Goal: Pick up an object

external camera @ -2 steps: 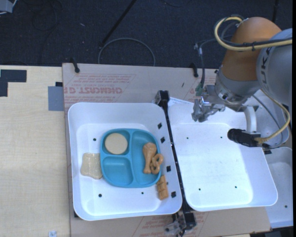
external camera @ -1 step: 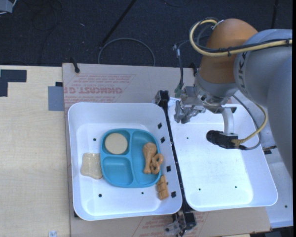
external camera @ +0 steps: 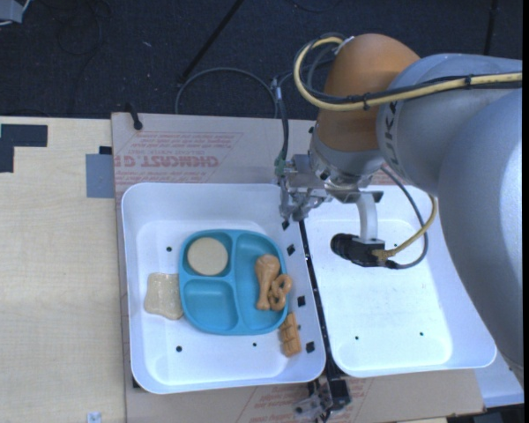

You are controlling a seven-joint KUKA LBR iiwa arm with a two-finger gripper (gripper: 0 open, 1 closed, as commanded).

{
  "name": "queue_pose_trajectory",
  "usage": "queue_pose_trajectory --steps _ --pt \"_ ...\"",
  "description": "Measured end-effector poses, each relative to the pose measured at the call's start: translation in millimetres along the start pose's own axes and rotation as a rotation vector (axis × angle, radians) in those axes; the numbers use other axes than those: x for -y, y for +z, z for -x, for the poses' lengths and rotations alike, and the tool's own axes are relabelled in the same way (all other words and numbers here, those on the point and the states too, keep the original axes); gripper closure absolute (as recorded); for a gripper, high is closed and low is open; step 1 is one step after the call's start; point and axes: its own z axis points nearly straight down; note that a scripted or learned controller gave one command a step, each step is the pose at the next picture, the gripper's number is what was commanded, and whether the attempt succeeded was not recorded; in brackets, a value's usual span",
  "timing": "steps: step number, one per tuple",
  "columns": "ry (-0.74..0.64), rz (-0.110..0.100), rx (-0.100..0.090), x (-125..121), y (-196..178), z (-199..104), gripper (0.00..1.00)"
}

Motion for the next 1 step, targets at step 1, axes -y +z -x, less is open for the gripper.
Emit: queue_pose_trajectory --steps 1 --pt "-0.001 0.002 0.001 -3.5 -1.6 -60.1 1.00"
